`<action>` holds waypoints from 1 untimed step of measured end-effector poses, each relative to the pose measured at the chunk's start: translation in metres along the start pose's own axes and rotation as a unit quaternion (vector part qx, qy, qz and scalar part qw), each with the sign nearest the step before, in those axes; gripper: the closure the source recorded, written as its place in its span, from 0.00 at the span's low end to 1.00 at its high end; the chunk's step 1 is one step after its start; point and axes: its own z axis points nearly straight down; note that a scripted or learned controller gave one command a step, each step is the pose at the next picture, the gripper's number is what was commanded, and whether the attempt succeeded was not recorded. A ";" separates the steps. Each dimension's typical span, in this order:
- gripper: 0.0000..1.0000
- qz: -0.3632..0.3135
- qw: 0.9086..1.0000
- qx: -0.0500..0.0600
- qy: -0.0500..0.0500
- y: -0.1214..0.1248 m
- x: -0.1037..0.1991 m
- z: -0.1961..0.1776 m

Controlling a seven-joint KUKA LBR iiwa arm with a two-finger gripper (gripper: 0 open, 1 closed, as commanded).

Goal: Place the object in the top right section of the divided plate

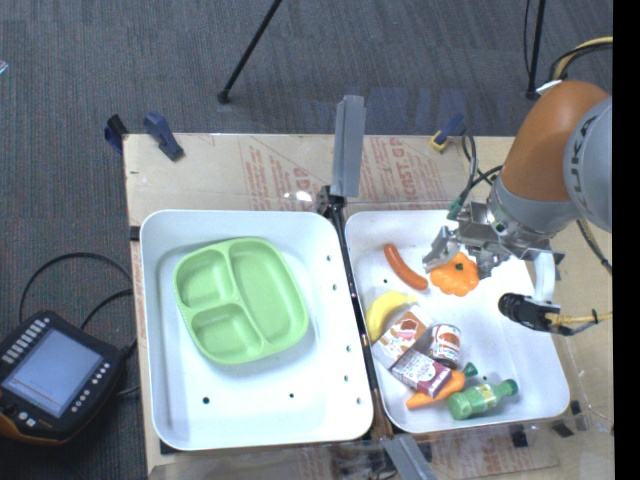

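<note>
A light green divided plate [240,299] lies in the left white bin [160,368], with two small sections on its left and one long section on its right. Nothing lies on it. My gripper [464,251] hangs low over the right bin [540,368], at its upper middle. Directly beneath it, partly covered by it, sits an orange pumpkin-like toy [455,278]. Whether that toy is held or just lies on the bin floor cannot be made out.
In the right bin lie a red sausage [405,266], a yellow banana [385,311], two small cans [420,340], a carrot [438,389] and a green bottle [482,398]. A grey divider post [348,153] stands between the bins. A teach pendant [50,376] rests at the left.
</note>
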 end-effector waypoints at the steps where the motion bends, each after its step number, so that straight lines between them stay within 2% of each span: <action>1: 1.00 -0.065 0.998 -0.002 0.000 -0.009 -0.068 -0.244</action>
